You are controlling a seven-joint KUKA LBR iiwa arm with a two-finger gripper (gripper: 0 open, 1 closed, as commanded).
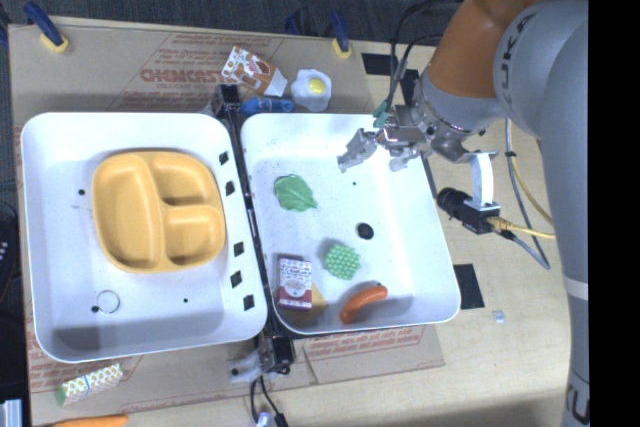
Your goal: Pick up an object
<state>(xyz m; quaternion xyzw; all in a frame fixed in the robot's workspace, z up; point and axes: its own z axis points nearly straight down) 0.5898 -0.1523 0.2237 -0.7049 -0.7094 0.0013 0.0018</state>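
Overhead slanted view of two shallow white plastic bins side by side: left bin (pixel 40 215), right bin (pixel 425 245). Two-finger gripper (pixel 375 147) poised over the right bin's 1 o'clock corner, above the floor; nothing between its fingers; whether spread or closed cannot be told from this angle.

In the right bin, clockwise from centre-left: flat green leaf-shaped toy (pixel 295 193) at 9 o'clock; small dark round spot (pixel 364 232) near centre; green knobbly round toy (pixel 343 261) at 6 o'clock; orange sausage-shaped toy (pixel 362 302) at 5 o'clock against the near wall; small red-and-white printed carton (pixel 294 282) at 7 o'clock, leaning on a yellow block.

In the left bin: yellow three-compartment plastic tray (pixel 160 208), centred.

Likely handling, judged by appearance: leaf toy nearest the gripper, light and thin, lying flat, hence hard to pinch; best taken across its narrow width at the thickest ridge. Knobbly round toy light, textured, well apart from neighbours, suited to a grasp across its middle. Sausage toy smooth, close to the wall, prone to slip.
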